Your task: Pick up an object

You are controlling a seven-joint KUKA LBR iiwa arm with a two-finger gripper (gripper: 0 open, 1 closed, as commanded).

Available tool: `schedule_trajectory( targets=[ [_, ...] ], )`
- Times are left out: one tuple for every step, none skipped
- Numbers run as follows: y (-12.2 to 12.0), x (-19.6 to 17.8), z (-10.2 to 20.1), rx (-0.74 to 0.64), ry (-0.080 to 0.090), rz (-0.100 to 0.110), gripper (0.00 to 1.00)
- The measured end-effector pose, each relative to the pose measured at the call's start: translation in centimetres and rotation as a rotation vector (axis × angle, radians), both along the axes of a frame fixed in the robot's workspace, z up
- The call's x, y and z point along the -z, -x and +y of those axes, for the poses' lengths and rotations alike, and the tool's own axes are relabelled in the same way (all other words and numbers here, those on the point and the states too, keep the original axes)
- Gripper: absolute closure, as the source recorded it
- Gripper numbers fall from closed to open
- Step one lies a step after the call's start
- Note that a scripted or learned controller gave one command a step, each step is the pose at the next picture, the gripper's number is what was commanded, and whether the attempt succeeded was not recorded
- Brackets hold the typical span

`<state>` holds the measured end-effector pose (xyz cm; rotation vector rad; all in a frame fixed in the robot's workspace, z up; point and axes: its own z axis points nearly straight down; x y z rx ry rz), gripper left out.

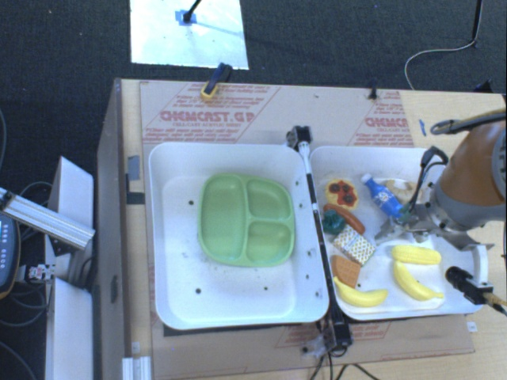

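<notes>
The right bin (pixel 372 158) holds several toy foods. A blue bottle (pixel 383 196) lies near its middle, with a round pizza piece (pixel 341 190) to its left. Below those are a hot dog (pixel 347 217), a teal piece (pixel 330 225), a checkered cracker (pixel 355 247) and a brown biscuit (pixel 346 269). Three yellow bananas lie along the front: one (pixel 362 295) at the left, one (pixel 417 254) by the wrist and one (pixel 416 283) under it. My gripper (pixel 398 226) hangs low in this bin, just right of the bottle and above the upper banana. Nothing shows in its grasp.
The left bin (pixel 170 291) holds a green divided plate (pixel 244 220). A black-and-white rod (pixel 310 188) runs along the divider between the bins. The arm's orange band (pixel 474 165) covers the right bin's far right side. A yellow-tipped tool (pixel 214 81) lies on the bench behind.
</notes>
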<state>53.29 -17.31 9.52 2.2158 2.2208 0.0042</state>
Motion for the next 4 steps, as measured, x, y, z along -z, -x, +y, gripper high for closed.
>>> schedule_trajectory(
  targets=[
    [4.6,1.1,5.3,0.001,0.001,0.002,0.0],
    [0.7,1.1,4.0,0.0,-0.001,0.003,0.0],
    [-6.0,1.1,5.4,-0.002,-0.002,0.003,0.0],
    [1.1,1.1,6.4,0.001,-0.001,0.005,0.0]
  ],
)
